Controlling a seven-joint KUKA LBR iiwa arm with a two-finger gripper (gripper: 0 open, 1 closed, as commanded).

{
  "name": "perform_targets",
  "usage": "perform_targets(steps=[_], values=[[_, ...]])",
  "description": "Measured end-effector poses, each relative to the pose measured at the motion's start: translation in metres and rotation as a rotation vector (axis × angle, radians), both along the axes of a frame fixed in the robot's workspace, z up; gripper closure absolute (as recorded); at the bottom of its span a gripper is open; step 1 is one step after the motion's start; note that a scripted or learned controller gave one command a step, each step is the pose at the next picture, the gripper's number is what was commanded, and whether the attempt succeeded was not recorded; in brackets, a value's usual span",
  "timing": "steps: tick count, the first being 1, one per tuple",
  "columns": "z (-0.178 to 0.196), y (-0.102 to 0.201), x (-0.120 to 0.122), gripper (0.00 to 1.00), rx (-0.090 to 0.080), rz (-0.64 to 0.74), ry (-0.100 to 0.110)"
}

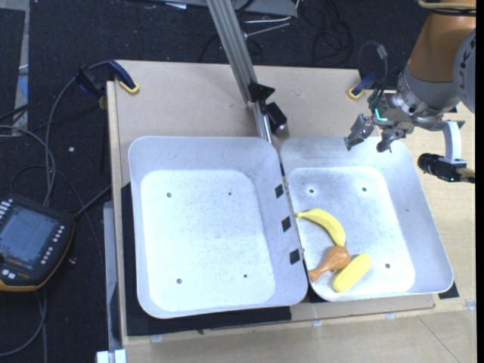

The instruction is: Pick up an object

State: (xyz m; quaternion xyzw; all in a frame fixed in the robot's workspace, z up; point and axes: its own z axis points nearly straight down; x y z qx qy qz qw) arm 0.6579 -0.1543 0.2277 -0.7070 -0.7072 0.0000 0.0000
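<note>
A curved yellow toy banana (325, 224) lies in the right white bin (423, 225), far below the gripper (373, 136). Beside it are an orange toy drumstick (333, 262) and a yellow lump (352, 272). The gripper's fingers are spread apart, holding nothing.

Robotics lab, test cell. Industrial arm (442, 32) reaching in over plywood surface (189, 100), gripper (372, 138) hanging above far rim of right white bin (423, 225). Teach pendant (26, 240) lying on dark carpet (53, 21) far left of gripper, cables (38, 150) trailing to it. Aluminium mast (234, 44) rising left of gripper. Clamps (125, 78) gripping surface corners. Left bin (144, 157) sitting beside right one.
</note>
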Motion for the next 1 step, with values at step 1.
perform_targets(steps=[1], values=[[0.0000, 0.0000, 0.0000, 0.00, 0.000, 0.000, 0.000]])
